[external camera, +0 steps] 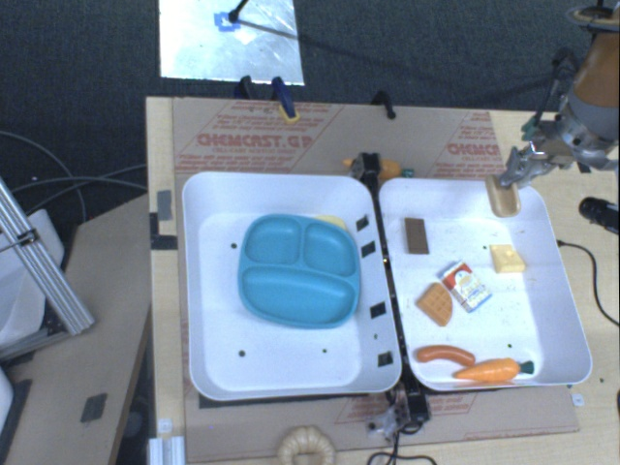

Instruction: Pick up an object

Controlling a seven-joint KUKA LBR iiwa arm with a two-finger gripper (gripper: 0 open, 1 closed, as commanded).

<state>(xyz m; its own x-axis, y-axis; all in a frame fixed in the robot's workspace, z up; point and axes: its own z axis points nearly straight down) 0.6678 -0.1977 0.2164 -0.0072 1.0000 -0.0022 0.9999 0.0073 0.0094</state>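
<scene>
Camera view: gripper (514, 170) over right bin's (562, 289) far rim, fingers clamped on tan block (502, 200). Carrot (492, 369), sausage (445, 355) near front edge.

On the desk (455, 134) two bins sit side by side, and the left bin (208, 260) holds a divided tray (298, 269) near its middle. Taking the small carton (466, 286) in the right bin (567, 327) as the landmark, the waffle (436, 304) lies just left of it, the bar (416, 235) behind and to its left, the cube (507, 259) behind and to its right, and the block (503, 198) farther behind by the far rim. The sausage (445, 355) and carrot (494, 368) lie in front of the carton, the carrot nearest the front rim.
</scene>
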